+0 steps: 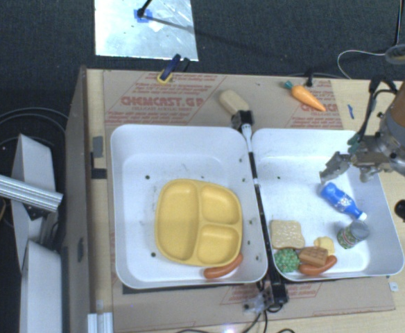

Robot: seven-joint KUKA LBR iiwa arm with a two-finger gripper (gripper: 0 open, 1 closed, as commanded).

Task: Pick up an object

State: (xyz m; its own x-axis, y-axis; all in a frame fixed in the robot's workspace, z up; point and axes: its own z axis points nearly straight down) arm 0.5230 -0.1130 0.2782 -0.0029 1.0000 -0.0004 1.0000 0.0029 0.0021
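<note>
The fingers [335, 165] of the gripper [351, 168] are spread apart, with nothing between them. One finger points toward the middle of the right bin [286, 151]; the other sits nearer the arm [403, 127], which enters from the right edge of the view. The gripper hangs over the upper right part of the right bin.

Just below the fingers, a blue bottle [341, 200] with a white label lies on its side on the bin floor, tilted diagonally. Whether the fingers touch it cannot be told; it is not clamped.

Contents of the right bin, front area:
- a small dark can [352, 235], just below the bottle's lower end;
- a square cracker [286, 233] near the divider between the bins;
- a green piece [286, 259], a brown piece [313, 256], a small yellow piece [324, 243] and a red sausage [319, 267], clustered together at the front wall.

The left bin [136, 151] holds a yellow divided plate [198, 221] with three compartments. An orange sausage [223, 268] lies touching the plate's front edge.

On the surface [272, 103] behind the bins lie a toy carrot [304, 96], a tan brush handle [234, 101] and a yellow and blue clip [171, 69].
</note>
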